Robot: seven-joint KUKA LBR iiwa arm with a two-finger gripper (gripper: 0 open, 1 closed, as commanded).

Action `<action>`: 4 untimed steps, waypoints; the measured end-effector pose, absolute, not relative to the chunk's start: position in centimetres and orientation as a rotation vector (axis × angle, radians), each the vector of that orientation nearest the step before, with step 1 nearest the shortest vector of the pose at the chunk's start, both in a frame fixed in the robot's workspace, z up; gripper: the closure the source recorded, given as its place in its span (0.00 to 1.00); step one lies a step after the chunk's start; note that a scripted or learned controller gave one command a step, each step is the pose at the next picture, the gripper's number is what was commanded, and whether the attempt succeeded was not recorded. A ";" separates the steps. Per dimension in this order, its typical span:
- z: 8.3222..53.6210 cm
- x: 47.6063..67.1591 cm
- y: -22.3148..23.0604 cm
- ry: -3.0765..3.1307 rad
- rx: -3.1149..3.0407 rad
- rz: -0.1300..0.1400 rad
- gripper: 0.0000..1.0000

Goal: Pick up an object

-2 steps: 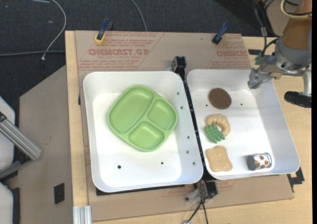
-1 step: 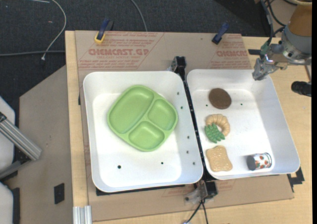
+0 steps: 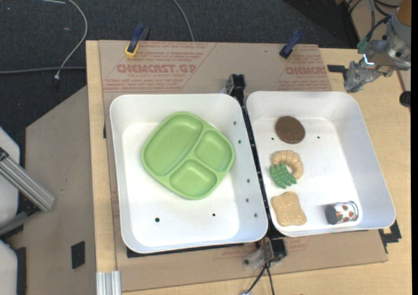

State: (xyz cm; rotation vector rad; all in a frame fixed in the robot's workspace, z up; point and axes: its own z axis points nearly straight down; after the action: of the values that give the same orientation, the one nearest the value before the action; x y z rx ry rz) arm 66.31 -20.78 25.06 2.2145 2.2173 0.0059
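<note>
So the hand (image 3: 356, 77) is parked up by the far right corner of the right bin (image 3: 369, 150), sitting over the bench (image 3: 98, 156) edge and not over any of the stuff. Honestly can't tell how it's set from here, it's just a grey blur, and nothing's visibly in it.

The right bin has all the little items: a round brown cookie (image 3: 289, 129) toward the back, a tan donut ring (image 3: 287, 162) below it with a green bumpy thing (image 3: 282, 175) lying on its front left edge, a slice of toast (image 3: 288, 209) near the front wall, and a small can (image 3: 341, 213) on its side in the front right corner.

The left bin (image 3: 124, 124) just has a green divided plate (image 3: 188, 155), turned at an angle, roughly in the middle.
</note>
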 end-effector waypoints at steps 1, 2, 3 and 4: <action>25.8 66.5 -15.3 2.227 2.217 0.000 1.00; 26.1 65.6 -10.3 2.230 2.218 0.000 1.00; 24.7 66.1 -4.9 2.230 2.219 -0.002 1.00; 24.8 66.2 -0.2 2.228 2.218 -0.001 1.00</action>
State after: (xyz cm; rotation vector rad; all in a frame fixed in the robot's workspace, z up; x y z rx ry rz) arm 66.20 -0.24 24.82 2.2183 2.2283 -0.0008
